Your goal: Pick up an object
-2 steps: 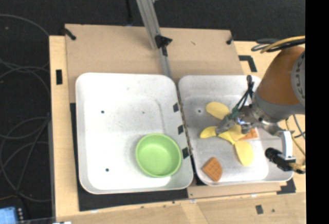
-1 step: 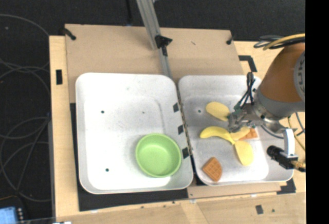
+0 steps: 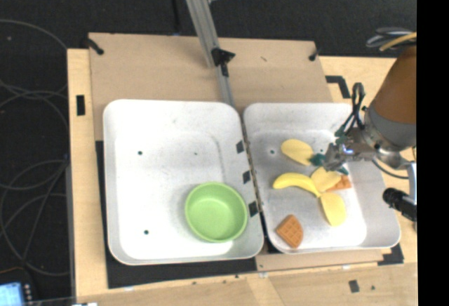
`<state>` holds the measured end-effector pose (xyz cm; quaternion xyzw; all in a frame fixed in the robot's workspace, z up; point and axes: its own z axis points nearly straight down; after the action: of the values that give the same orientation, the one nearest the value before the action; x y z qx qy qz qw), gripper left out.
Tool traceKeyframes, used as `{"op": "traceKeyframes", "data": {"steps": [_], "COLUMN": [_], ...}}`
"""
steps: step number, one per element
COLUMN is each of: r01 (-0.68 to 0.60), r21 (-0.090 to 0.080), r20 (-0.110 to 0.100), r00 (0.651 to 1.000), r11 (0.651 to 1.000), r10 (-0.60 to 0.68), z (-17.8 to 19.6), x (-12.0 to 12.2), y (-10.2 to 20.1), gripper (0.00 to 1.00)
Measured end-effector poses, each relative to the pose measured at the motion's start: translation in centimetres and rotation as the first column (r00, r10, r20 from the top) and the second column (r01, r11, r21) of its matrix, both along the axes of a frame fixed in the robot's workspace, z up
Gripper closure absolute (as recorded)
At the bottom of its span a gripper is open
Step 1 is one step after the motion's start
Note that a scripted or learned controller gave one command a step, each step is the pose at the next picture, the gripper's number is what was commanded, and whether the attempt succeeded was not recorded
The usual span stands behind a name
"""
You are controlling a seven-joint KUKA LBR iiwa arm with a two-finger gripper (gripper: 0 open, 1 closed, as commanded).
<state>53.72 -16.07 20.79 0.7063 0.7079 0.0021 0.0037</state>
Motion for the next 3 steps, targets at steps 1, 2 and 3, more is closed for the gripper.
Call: {"op": "traceKeyframes", "data": {"steps": [1,2,3], "r01": [-0.001,-0.001,-0.001], "r21": [0.003,0.002,0.003], "r20": [-0.006,-0.006,-0.007], "r00": [1.0,1.0,1.0], "r11": [1.0,1.0,1.0], "r10": [0.001,0.001,0.001], "z": [0.9,0.3,-0.2], "x": [0.1,1.6,2.8], "y": [-0.1,4.5,9.5], "gripper": [1.0,1.0,1.0]}}
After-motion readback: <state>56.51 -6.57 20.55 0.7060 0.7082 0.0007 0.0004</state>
